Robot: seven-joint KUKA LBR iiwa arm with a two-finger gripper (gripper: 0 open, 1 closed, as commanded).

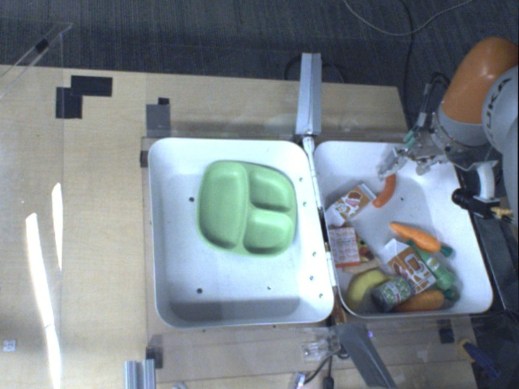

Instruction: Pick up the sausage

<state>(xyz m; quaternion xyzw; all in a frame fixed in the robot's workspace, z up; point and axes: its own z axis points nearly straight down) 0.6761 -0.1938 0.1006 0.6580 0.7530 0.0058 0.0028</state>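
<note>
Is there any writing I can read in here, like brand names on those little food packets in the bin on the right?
No text is legible.
Carton near the sausage: red and white print, too blurred to read.
Flat packet: print too small to read.
Orange and white carton: blurred.
Can label: blurred.
Green tray: no markings.

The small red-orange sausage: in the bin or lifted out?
In the bin. The small red-orange sausage lies slanted on the right white bin's floor, just below the gripper, its whole length showing.
</note>
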